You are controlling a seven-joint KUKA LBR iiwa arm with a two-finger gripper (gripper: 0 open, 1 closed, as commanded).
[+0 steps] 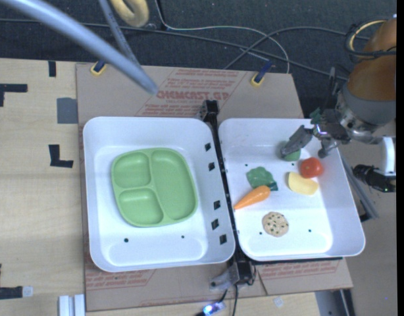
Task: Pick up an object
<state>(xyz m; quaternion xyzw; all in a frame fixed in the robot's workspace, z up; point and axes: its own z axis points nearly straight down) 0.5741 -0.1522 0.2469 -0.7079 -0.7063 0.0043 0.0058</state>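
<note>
Cookie (275,224) lies nearest; beyond it carrot (252,197), broccoli (260,176), tomato (310,167). Open pincer (308,145) hovers just above the tomato.

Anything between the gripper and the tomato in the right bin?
Nothing visible. The gripper hovers over the right bin just up-left of the tomato, with bare bin floor between them. A small green item sits under its left finger, off that path.
</note>
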